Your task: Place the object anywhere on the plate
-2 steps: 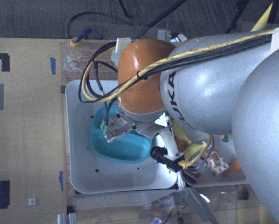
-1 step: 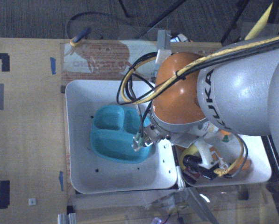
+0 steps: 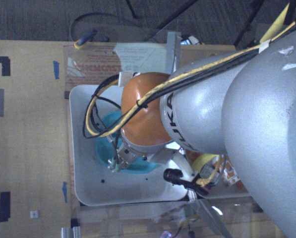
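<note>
The grey arm (image 3: 207,108) carries dark capital letters running sideways on its casing beside the orange band (image 3: 143,110); "KU" can be made out, the rest being cut off. A clear sheet (image 3: 95,68) lying above the white bin (image 3: 81,133) bears faint reddish print, too blurred to read.

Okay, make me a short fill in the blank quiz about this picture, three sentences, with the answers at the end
1. The plate under the arm's wrist is ____ in colour.
2. The plate lies in a shallow ____ bin.
3. The band above the wrist is ____.
4. The arm enters from the view's ____ side.

Missing words: teal; white; orange; right
</note>
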`<state>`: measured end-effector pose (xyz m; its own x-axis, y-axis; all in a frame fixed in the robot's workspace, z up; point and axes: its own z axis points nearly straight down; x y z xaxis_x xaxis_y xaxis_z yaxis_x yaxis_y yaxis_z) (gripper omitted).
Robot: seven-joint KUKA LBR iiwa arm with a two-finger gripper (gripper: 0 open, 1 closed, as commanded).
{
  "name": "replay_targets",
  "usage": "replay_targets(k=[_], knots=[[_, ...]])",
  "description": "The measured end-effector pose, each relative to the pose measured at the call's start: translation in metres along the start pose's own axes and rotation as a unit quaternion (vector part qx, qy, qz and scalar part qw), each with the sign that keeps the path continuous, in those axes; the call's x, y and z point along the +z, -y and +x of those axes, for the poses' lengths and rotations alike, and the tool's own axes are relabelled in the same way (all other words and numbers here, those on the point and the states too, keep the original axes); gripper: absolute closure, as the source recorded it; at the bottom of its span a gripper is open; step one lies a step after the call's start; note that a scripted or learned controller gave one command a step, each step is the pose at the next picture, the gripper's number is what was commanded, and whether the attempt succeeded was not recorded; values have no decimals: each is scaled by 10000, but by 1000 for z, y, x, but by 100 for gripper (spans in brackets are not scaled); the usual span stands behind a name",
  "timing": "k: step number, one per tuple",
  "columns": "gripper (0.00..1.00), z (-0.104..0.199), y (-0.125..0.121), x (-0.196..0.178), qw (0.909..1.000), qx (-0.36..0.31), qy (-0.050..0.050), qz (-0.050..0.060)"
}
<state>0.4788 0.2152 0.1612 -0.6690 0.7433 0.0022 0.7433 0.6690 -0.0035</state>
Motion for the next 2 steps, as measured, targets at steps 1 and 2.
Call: replay_targets(k=[1,2], knots=[[100,-5,-6,68,9995,-292,52,-130],[100,-77,-87,-59,9973,-737,20,-28]])
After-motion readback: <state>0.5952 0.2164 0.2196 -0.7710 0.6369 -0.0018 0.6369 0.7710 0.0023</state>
